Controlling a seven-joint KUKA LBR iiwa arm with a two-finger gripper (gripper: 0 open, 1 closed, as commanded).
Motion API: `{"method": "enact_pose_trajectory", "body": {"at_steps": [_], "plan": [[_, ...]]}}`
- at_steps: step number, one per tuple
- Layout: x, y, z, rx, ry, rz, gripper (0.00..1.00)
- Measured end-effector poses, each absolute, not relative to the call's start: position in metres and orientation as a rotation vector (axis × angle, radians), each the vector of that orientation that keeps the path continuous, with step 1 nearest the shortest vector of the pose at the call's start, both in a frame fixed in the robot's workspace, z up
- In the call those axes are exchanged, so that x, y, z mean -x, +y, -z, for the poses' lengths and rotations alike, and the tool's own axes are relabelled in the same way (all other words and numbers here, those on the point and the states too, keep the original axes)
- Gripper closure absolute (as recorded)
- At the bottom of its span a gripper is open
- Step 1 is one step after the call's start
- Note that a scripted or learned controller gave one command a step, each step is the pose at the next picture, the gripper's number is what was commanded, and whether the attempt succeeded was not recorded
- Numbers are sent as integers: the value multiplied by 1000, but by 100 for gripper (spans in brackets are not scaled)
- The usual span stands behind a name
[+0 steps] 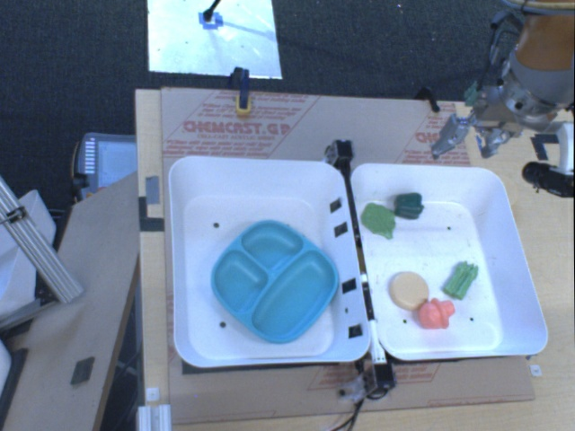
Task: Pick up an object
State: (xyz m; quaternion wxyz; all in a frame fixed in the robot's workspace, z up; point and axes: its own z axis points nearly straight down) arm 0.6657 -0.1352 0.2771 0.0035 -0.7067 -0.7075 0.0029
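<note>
Above the far right corner of the desk, the gripper (467, 137) is seen raised over the cardboard just beyond the far rim of the right bin (517, 241), with nothing yet approached. The fingers (446, 138) are spread apart at a moderate width, and nothing is held between them or touched by them.

Candidates for picking are all lying in the right bin: a dark green pepper (409, 205) and a light green leafy piece (378, 220) close together near the bin's far left corner, a green ridged piece (461, 279) towards the near right, and a tan disc (409, 289) touching a pink piece (435, 313) near the near edge. A blue divided plate (274, 279) is lying in the left bin (193, 241).

For the step to be done well, a free-standing piece would best be chosen, judged to be the green ridged piece, since the others are crowded by neighbours. A descent straight from above would be advised, with the opening set across its narrow side and kept clear of the bin wall
</note>
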Motion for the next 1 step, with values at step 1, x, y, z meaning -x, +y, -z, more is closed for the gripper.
{"method": "enact_pose_trajectory", "body": {"at_steps": [1], "plan": [[-667, -135, -284, 2220, -2226, 1, 0]]}}
